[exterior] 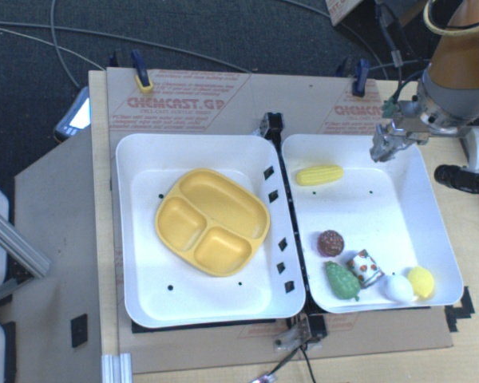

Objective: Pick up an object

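In the camera view, the gripper (389, 146) hangs at the upper right of the frame over the right bin's (431, 214) far rim, nothing visibly held; whether it is released or clenched cannot be told. A descent there risks striking the rim. The corn cob (318, 175) lies just left and below.

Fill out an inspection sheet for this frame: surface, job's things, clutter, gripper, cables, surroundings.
Surface: wooden bench board bearing a left white bin and a right white bin, side by side.
Job's things: in the right bin, a yellow corn cob near the back; along the front, a brown round piece, green lumpy piece, small red-and-white box, white ball and yellow lemon-like piece.
Clutter: yellow sectioned plastic tray in the left bin.
Gripper: gripper above the right bin's back right corner, nothing between the fingers.
Cables: grey cables on the dark floor.
Surroundings: blue clamps on the board's back edge.
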Robot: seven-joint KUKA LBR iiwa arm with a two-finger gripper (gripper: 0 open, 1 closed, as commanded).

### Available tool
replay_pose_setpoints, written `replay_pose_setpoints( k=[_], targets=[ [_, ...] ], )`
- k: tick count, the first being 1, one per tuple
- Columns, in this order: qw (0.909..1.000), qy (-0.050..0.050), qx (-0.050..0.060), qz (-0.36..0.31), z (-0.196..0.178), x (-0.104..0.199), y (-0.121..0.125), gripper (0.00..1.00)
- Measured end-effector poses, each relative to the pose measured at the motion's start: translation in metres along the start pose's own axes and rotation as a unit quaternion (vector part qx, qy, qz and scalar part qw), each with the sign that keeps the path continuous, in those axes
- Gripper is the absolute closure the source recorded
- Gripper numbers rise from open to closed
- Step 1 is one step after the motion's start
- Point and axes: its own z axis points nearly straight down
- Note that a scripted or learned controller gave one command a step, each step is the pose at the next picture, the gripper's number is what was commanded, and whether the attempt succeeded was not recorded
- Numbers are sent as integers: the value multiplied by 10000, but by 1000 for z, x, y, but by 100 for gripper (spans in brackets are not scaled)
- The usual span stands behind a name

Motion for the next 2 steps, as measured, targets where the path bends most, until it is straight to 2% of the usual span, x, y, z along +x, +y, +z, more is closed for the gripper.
replay_pose_setpoints(
  k=[2],
  targets=[
    [10000, 5, -6, -7, -11, 92, -49, 100]
  ],
)
